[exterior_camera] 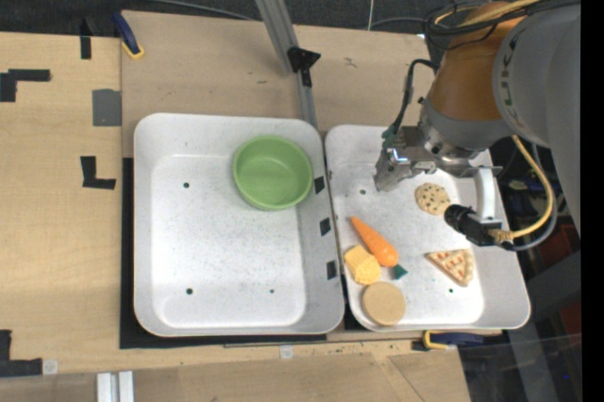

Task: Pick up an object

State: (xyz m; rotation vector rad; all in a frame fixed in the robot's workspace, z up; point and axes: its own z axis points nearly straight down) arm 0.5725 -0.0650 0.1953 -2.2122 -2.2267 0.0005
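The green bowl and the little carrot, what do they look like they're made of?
The green bowl looks like matte moulded plastic: one even colour, soft sheen, thick rounded rim. The carrot seems a plastic toy, flat uniform orange with a green stub end. Neither is certain from here.

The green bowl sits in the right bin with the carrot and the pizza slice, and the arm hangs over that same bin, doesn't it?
Not quite. The green bowl is in the left bin, alone. The carrot and the pizza slice do lie in the right bin, and the gripper does hang over that bin, as the camera view shows.
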